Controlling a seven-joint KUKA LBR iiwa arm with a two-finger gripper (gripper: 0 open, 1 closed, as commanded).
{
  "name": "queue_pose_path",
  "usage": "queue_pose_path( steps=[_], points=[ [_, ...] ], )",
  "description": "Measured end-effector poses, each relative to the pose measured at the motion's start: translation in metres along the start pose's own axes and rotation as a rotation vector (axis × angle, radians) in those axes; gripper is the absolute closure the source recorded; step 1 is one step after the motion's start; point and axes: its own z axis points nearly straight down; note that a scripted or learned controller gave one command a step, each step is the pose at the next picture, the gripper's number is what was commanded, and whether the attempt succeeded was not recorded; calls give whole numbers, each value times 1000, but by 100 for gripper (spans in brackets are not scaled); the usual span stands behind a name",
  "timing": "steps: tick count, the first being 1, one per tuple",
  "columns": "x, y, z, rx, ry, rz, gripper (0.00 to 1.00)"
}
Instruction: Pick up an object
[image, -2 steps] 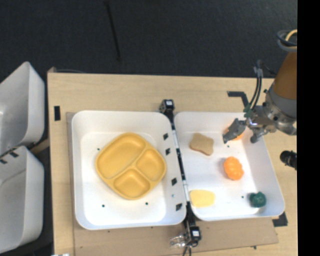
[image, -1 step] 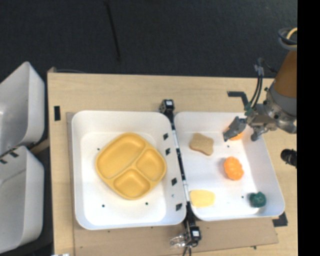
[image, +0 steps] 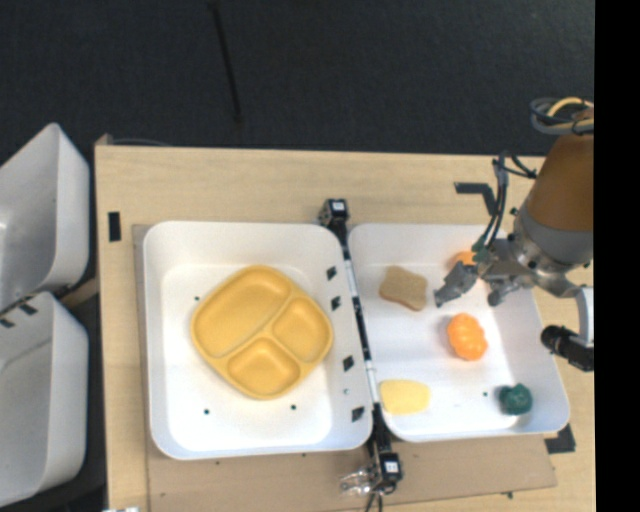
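White plastic makes up both bins on the bench; the left bin holds a yellow divided plate, and the right bin, in the right half of the frame, holds everything we might pick. There we see a tan sponge-like piece toward the upper left of that bin, an orange round object near its middle, a pale yellow piece at the lower left, and a small dark green object at the lower right. A small orange bit sits just above the tool.

Our tool hangs over the upper part of the right bin, its two dark fingers spread apart with nothing between them. One fingertip points toward the tan piece; the other lies nearer the right wall.

We judge the step in hand to be choosing a target and descending. The orange round object lies just below the tool in the frame and stands apart from its neighbours, so we take it as the easiest pick. To do this well, we should centre the gap between the fingers over its middle before lowering, because a rounded shape will likely roll or squirt aside if one finger meets it first. We should go low enough to close around its widest part, not its top. The tan piece is the fallback: it looks soft and flat-sided, so it should sit steadier, though it may compress. We cannot tell the tool's height above the bin floor from this slanted view.
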Motion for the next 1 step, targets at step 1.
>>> queue_pose_path(
  steps=[1],
  points=[
    [-12, -1, 56, -1, 0, 1, 0]
  ],
)
